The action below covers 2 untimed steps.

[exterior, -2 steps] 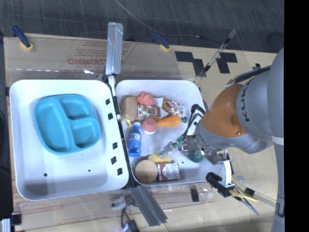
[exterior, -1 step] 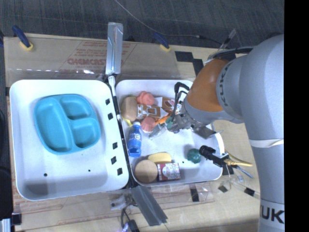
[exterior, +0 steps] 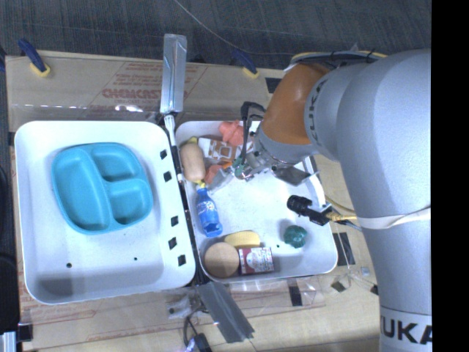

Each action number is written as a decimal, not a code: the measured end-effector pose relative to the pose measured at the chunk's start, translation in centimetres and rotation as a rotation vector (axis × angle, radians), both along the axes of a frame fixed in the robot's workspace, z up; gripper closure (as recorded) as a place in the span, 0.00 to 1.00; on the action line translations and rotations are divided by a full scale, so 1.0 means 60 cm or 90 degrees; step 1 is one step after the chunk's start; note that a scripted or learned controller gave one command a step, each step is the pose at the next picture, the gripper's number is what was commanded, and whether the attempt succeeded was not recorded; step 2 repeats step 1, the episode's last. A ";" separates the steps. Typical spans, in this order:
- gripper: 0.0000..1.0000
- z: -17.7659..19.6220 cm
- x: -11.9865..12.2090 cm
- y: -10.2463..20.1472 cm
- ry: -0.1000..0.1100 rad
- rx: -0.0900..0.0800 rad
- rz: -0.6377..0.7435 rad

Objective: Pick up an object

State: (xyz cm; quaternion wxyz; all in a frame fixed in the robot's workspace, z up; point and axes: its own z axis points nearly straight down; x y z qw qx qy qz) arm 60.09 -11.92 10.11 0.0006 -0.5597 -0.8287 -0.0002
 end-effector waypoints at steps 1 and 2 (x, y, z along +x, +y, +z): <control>0.00 -0.016 0.080 0.010 0.024 0.000 -0.113; 0.00 -0.016 0.080 0.010 0.024 0.000 -0.113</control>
